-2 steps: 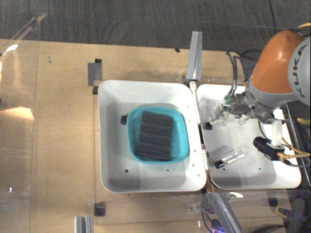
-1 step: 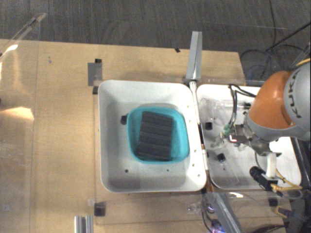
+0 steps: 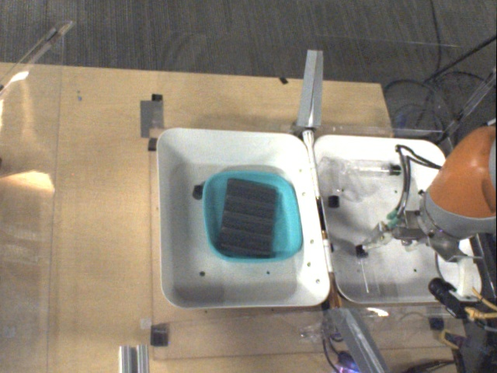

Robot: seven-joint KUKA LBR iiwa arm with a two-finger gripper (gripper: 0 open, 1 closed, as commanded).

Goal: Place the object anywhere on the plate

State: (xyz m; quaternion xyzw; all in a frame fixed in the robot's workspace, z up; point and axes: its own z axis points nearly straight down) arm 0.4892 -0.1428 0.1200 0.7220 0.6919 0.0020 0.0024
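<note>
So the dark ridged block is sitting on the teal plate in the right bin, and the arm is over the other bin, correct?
Not quite. The camera view shows the dark ridged block on the teal plate in the left bin, not the right. The arm is over the other bin, the right bin.

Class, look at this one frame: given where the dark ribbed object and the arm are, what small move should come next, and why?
Probably none beyond holding the arm clear over the right bin. The dark ribbed object already lies flat on the teal plate in the left bin, so the placement looks done.
</note>
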